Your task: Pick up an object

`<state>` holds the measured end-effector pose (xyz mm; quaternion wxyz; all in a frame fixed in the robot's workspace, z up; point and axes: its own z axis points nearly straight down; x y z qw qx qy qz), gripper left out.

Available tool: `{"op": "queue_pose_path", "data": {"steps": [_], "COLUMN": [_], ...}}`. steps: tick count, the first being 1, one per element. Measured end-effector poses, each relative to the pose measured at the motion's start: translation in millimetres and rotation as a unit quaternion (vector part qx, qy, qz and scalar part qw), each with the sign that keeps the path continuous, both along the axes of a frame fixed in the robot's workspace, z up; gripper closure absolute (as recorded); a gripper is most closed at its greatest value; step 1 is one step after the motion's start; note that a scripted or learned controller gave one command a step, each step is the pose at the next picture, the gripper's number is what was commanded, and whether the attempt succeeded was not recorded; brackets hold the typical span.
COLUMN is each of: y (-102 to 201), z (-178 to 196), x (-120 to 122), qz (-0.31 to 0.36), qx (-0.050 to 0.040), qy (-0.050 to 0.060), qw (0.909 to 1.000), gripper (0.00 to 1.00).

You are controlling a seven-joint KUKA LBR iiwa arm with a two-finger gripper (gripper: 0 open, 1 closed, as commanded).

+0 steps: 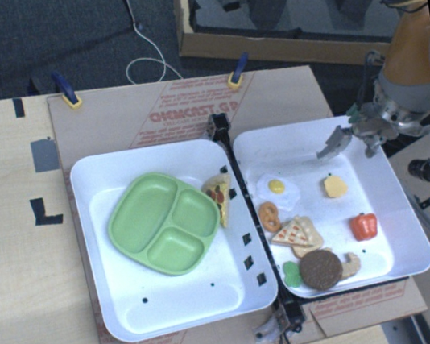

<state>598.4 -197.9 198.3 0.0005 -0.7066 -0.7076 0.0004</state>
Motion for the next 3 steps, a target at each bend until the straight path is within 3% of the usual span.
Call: {"op": "queue_pose_path", "data": {"steps": [1,2,3], "y": [-14.7,-14.7,67.3], "z": [-118.3,-102.0,22.2], "x": [-16.2,-13.6,14.1], "qz": [-0.001,0.0,0.005], "qx": [-0.0006,-0.0018,0.0003], "qy": [0.0,-0.002,-0.007], "qw": [1.0,1.0,1.0], "gripper": [0.0,1.0,1.0]}}
